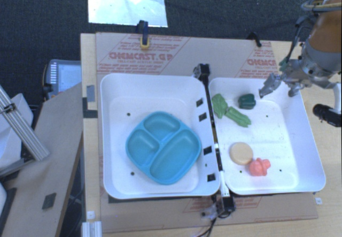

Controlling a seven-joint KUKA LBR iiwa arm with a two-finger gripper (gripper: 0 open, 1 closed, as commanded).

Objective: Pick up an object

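The right bin (299,139) holds a dark green pepper-like piece (246,101), a light green leafy piece (229,111), a tan round disc (241,152) and a pink lumpy toy (259,167). My gripper (280,87) hangs over the far right part of that bin, to the right of the dark green piece. Its two fingers stand spread apart with nothing between them.
The left bin (120,89) holds a blue divided plate (162,146). A black divider clip strip (209,123) runs between the bins. A yellow clamp (144,35) sits at the back edge of the bench.
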